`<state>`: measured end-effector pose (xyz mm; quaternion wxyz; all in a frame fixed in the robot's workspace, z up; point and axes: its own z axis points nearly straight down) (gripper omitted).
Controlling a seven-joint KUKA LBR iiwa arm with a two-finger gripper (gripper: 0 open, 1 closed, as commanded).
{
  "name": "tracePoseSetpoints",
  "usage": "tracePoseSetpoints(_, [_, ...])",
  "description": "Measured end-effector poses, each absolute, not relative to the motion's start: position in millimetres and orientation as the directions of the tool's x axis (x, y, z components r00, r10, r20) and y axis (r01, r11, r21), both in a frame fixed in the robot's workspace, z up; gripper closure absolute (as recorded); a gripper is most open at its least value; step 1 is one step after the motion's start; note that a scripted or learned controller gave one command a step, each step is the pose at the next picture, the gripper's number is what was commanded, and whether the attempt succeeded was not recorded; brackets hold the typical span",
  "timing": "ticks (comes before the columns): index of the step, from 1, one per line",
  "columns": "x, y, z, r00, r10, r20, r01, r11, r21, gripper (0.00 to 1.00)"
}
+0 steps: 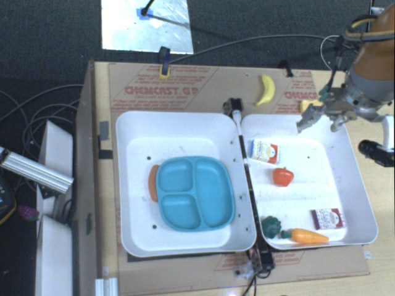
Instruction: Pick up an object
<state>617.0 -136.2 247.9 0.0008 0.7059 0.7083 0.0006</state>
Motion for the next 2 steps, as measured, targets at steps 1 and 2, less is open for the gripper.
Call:
tracePoseSetpoints(1, [588.8,-115.9,116.4,-0.002,1.0,0.001,1.0,0.002,-0.003,0.0])
tracePoseSetpoints(2, [563.2,-91.2,85.4,-0.001,1.0,0.0,1.0,0.001,0.0,0.0])
